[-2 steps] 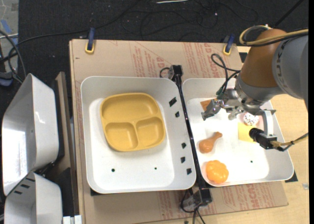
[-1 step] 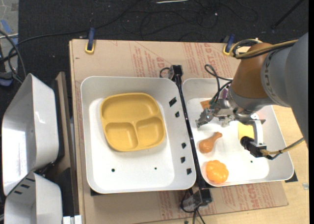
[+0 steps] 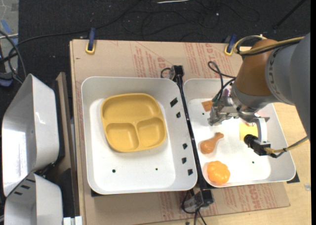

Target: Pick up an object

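In the camera view, take the right bin (image 3: pixel 282 169) as your landmark: the gripper (image 3: pixel 217 115) hangs low over its upper-left part, near the divider that it shares with the left bin (image 3: pixel 94 135). You cannot tell from this view whether the pincer is wide, narrow or holding anything, because the wrist covers it. Judge the step in hand as the approach to a pick; nothing is visibly lifted. The candidate objects all lie inside the right bin: a small orange piece (image 3: pixel 207 105) just beside the gripper on the divider side, a drumstick-shaped toy (image 3: pixel 211 142) below the gripper toward the bin's middle, a round orange toy (image 3: pixel 217 172) near the bin's lower-left corner, and a yellow block (image 3: pixel 245 131) partly under the arm's hardware toward the bin's right. The next move probably calls for centring over one object, then descending and closing. Note the edges: the small orange piece lies close to the bin's left wall, which leaves little finger room there. The drumstick-shaped toy has open white floor around it. The yellow divided plate (image 3: pixel 133 121) lies in the left bin, well apart from the work.
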{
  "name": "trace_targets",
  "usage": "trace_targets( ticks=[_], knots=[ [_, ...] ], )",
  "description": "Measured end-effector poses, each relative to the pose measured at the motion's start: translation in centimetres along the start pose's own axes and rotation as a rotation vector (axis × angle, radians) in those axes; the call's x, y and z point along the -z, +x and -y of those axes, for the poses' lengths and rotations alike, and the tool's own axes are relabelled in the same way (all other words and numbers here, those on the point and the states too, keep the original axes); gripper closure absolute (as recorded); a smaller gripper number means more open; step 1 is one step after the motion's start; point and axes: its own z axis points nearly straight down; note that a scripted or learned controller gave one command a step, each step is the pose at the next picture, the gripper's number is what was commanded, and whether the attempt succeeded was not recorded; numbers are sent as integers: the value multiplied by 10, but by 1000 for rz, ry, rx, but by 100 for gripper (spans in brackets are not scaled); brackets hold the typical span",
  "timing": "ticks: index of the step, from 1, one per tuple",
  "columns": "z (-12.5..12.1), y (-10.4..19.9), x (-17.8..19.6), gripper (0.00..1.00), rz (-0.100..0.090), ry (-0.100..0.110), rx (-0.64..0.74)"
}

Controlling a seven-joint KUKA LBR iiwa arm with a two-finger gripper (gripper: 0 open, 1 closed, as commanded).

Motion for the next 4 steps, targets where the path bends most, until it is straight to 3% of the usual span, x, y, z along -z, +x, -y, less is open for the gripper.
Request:
trace_targets(
  ticks=[3,4],
  knots=[
    [-13,-22,167,100,2,-6,5],
    [-15,31,166,100,-2,0,11]
  ],
)
